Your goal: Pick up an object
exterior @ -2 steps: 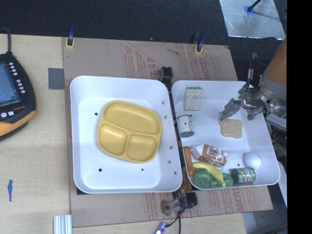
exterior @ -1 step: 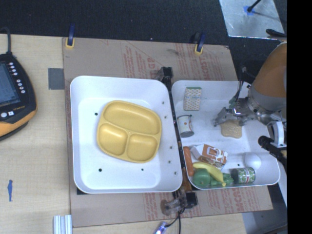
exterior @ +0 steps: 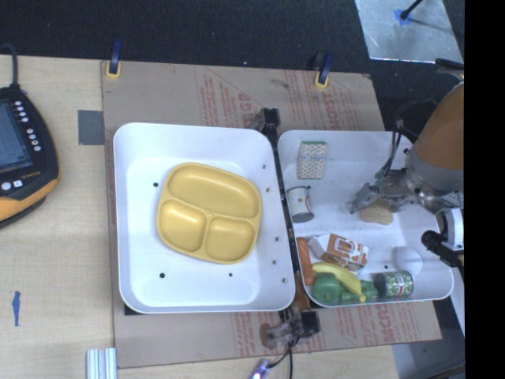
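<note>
My gripper (exterior: 369, 198) hangs low by the right bin's (exterior: 347, 144) far-right edge, over a tan object (exterior: 379, 215); jaw state indiscernible.

Single fixed view from above the bench, looking down at a slant. Far enough back to take in both white bins whole: left bin (exterior: 134, 212) near centre, right bin (exterior: 355, 152) beside it toward the right. Bench top (exterior: 55, 290) running off the left and lower edges, dark floor (exterior: 197, 14) across the top. Arm (exterior: 442, 140) entering at the right edge, cut off by the frame.
</note>
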Robot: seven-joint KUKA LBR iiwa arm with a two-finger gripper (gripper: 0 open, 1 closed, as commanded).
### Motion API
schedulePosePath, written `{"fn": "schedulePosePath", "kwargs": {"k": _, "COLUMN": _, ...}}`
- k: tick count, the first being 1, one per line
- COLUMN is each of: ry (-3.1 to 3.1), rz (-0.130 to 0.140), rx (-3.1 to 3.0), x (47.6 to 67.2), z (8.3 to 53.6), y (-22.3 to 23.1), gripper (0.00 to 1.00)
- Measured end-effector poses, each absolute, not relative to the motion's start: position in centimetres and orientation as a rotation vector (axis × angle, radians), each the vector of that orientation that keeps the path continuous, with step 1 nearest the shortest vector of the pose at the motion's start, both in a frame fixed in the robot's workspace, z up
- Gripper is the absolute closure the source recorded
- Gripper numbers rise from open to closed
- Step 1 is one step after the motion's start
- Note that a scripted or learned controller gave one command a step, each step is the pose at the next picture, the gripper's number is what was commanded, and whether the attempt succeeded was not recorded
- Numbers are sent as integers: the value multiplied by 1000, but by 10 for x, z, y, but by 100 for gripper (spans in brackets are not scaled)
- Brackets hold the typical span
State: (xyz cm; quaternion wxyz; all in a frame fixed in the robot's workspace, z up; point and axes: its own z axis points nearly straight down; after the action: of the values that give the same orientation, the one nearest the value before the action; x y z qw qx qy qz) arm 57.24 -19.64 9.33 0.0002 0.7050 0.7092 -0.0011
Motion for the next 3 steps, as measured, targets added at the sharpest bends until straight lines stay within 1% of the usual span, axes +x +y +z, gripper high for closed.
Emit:
{"fn": "schedulePosePath", "kwargs": {"k": 1, "ry": 2229, "rz": -7, "rx": 2211, "x": 573, "z": 105, "y": -198, "gripper": 100}}
{"fn": "schedulePosePath", "kwargs": {"k": 2, "ry": 2230, "rz": -8, "rx": 2210, "x": 573, "z": 104, "y": -198, "gripper": 0}}
{"fn": "schedulePosePath", "kwargs": {"k": 3, "ry": 2232, "rz": -12, "rx": 2207, "x": 573, "z": 115, "y": -199, "gripper": 100}}
